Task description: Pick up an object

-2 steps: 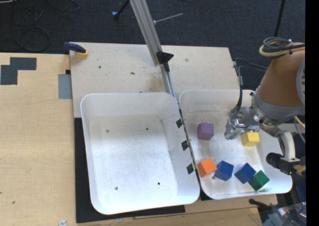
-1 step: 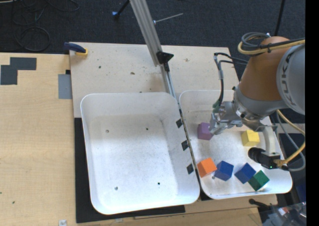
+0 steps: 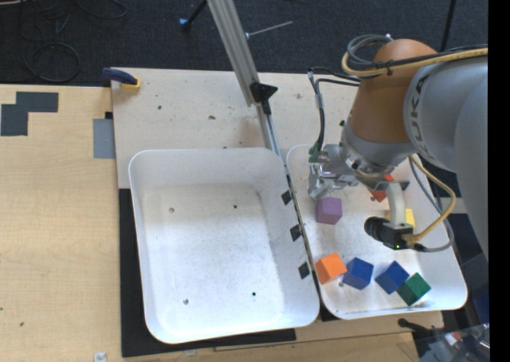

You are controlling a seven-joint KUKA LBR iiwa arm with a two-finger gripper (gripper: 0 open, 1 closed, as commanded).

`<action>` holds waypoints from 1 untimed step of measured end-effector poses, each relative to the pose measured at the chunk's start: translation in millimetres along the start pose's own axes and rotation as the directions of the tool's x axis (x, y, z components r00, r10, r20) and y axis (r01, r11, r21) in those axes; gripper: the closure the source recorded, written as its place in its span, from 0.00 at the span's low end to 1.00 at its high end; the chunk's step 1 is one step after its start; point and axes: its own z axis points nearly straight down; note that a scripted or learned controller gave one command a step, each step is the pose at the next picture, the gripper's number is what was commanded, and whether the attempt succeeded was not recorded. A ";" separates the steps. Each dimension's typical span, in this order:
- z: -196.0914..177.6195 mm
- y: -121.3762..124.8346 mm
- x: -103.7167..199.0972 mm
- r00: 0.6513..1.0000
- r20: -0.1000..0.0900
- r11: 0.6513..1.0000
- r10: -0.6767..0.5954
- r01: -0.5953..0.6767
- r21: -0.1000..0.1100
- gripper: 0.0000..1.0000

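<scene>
My gripper [image 3: 325,186] hangs low over the right bin [image 3: 446,293], near that bin's left wall. A purple cube [image 3: 328,210] lies just below the fingers, apart from them as far as I can tell. Along the bin's front lie an orange cube [image 3: 330,267], two blue cubes [image 3: 358,273] [image 3: 391,277] and a green cube [image 3: 414,289]. A yellow piece [image 3: 409,217] and a red piece [image 3: 378,193] peek out from under the wrist.
The left bin [image 3: 151,193] sits beside the right one, with black clips on the shared wall. A slanted aluminium bar [image 3: 235,41] rises behind the bins. A black cable loops off the wrist over the right bin.
</scene>
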 end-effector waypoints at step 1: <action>0.5 24.7 52.2 1.000 -0.002 1.000 -0.001 0.001 0.001 1.00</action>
